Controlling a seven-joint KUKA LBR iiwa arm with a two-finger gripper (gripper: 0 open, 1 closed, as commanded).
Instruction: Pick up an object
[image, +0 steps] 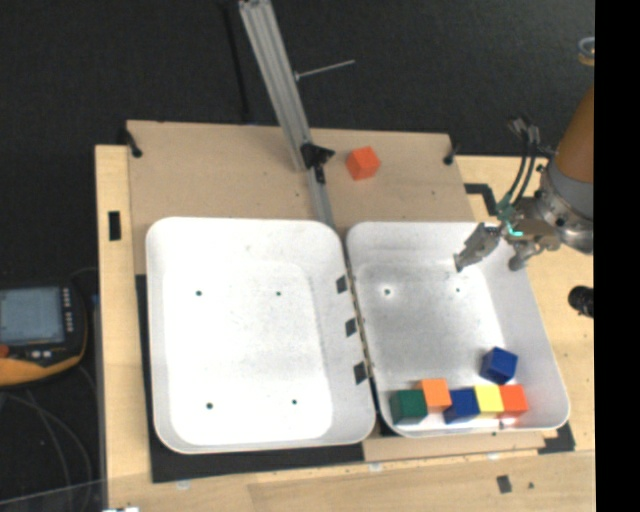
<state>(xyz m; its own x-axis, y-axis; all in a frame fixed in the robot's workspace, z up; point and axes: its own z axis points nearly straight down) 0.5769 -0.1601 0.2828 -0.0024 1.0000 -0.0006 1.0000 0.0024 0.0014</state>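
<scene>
The fingers (495, 248) hang spread and empty over the right bin's (420, 300) far edge, the blocks (460, 398) well toward its near wall.

Colours recorded: two white bins (250, 330), lightly speckled grey. At the right bin's 6 o'clock, blocks were noted in green (408, 405), orange (436, 393), blue (462, 404), yellow (488, 399) and orange-red (513, 399); another blue cube (499, 364) above. An orange cube (362, 163) at 12 o'clock on tan board (400, 180).
</scene>
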